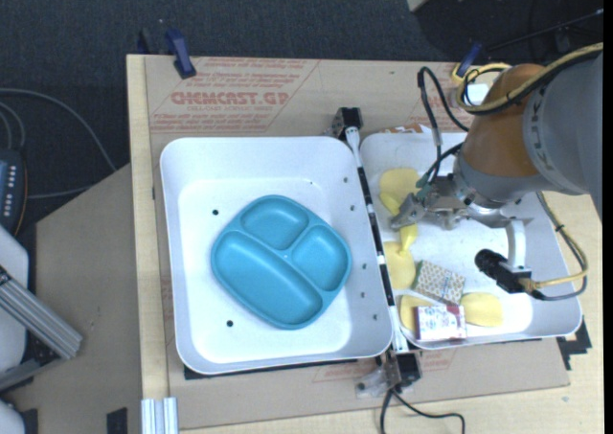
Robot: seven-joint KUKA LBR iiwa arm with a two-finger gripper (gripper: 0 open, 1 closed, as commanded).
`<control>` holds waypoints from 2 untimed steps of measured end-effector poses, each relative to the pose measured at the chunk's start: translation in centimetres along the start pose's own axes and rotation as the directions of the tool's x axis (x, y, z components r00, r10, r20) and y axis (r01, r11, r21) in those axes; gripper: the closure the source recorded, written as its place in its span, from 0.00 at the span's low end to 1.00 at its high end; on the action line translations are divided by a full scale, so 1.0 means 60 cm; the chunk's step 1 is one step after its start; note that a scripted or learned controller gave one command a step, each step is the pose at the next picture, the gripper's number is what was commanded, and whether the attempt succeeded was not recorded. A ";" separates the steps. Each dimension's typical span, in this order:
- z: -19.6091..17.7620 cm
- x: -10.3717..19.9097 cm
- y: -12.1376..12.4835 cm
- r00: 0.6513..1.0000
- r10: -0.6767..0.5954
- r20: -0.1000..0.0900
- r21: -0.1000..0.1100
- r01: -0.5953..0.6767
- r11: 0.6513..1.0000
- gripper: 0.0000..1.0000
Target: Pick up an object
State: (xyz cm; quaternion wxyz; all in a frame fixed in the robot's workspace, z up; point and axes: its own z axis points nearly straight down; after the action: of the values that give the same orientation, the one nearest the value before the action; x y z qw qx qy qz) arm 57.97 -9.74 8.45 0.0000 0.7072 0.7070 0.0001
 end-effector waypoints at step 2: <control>-0.016 0.010 -0.017 1.000 0.001 -0.001 0.001 -0.001 1.000 1.00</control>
State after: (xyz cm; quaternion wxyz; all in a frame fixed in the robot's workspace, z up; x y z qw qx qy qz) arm 56.97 -9.14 9.43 -0.0007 0.7075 0.7067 0.0000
